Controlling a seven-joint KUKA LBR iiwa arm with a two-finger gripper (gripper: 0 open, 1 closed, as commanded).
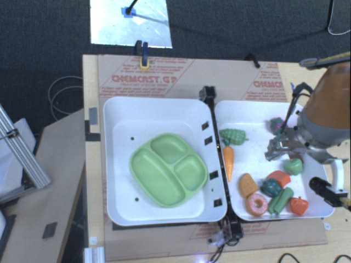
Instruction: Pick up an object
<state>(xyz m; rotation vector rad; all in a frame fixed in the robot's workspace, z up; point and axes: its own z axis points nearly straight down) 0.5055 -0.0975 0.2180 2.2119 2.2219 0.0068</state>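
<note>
The grey arm with its orange band reaches in from the right over the right-hand shallow white bin (258, 119), and its metal two-finger gripper (276, 148) hangs low over the bin's floor, just left of a light green toy pepper (294, 166). Whether the gripper is released or clenched cannot be told here; nothing visible sits between its tips.

The toy foods lie in this right bin. A dark green bumpy toy vegetable (233, 136) rests near the bin's upper left corner, with an orange toy carrot (228, 161) just below it along the left wall. A small purple toy piece (276, 125) lies above the gripper. Along the near edge cluster an orange-brown toy bread piece (247, 184), a pink ring doughnut (256, 204), a teal toy piece (270, 188), a red toy piece (279, 176), a green toy cucumber (280, 200) and a red toy tomato (299, 205).

The left-hand white bin (120, 119) holds a pale green divided plastic plate (168, 170). Both bins stand on a table (164, 75) covered with printed cardboard.
</note>
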